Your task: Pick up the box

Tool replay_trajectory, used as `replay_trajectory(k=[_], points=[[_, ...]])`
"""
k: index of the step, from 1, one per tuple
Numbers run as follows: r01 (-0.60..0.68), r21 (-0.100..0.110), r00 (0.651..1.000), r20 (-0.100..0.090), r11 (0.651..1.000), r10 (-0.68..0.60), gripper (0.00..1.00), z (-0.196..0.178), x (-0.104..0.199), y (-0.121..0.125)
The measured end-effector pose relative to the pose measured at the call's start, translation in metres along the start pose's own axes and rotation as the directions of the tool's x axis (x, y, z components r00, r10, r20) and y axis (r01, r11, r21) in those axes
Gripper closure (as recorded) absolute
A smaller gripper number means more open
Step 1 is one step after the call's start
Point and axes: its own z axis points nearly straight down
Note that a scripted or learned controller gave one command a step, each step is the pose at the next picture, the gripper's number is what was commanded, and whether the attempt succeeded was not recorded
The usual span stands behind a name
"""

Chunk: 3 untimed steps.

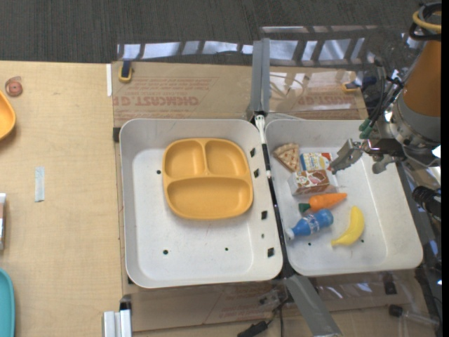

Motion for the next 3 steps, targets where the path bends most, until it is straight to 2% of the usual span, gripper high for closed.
replay_trajectory(k=[1, 2, 3], points=[[0.052, -0.001, 0.999, 0.001, 0.999, -0.052, 0.0, 0.0, -0.026, 0.059], [0.15, -0.002, 0.989, 0.001, 0.989, -0.15, 0.0, 0.073, -0.032, 0.114], [0.141, -0.015, 0.99, 0.005, 0.99, -0.141, 0.0, 0.188, -0.063, 0.107]])
